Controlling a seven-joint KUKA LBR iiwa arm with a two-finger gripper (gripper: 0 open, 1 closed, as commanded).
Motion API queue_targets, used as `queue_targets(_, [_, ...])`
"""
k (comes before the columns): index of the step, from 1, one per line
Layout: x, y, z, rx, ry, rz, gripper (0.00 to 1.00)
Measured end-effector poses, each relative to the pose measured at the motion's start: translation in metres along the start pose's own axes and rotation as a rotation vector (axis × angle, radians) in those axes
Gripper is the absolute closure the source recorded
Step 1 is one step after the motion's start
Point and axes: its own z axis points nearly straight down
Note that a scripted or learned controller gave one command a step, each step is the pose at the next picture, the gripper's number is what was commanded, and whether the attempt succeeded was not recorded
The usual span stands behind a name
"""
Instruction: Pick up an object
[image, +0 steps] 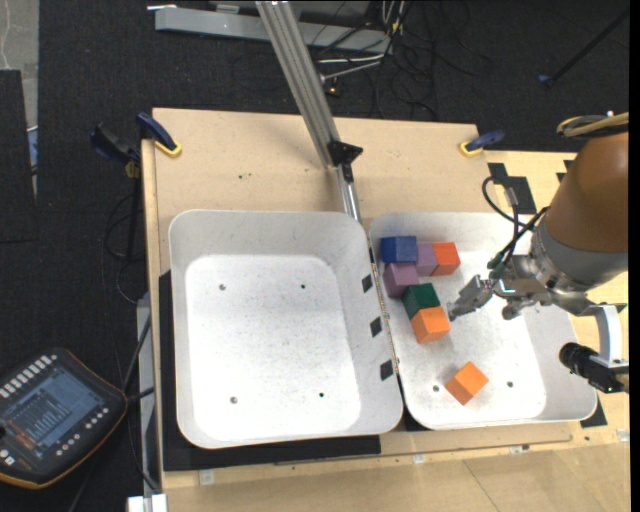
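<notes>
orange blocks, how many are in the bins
3, all in the right bin: one at the cluster's top right, one at its bottom near the gripper, one alone lower down. Others may be hidden.

A handheld control pendant (48, 415) lies left of the bench (260, 160).

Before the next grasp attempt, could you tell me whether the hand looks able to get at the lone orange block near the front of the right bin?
Probably yes: the orange block sits apart from the cluster, nothing above it.

bins (200, 250): white plastic, matt, finely speckled
bench (250, 160): pale fibreboard, matt
blocks (432, 325): smooth, matt, coloured
pole (300, 80): brushed metal
arm band (600, 190): orange, glossy
</notes>
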Motion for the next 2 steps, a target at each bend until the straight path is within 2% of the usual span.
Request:
queue_targets(1, [0.000, 0.001, -0.002, -0.005, -0.001, 0.002, 0.00])
queue_targets(2, [-0.006, 0.006, 0.057, 0.001, 0.000, 0.004, 0.00])
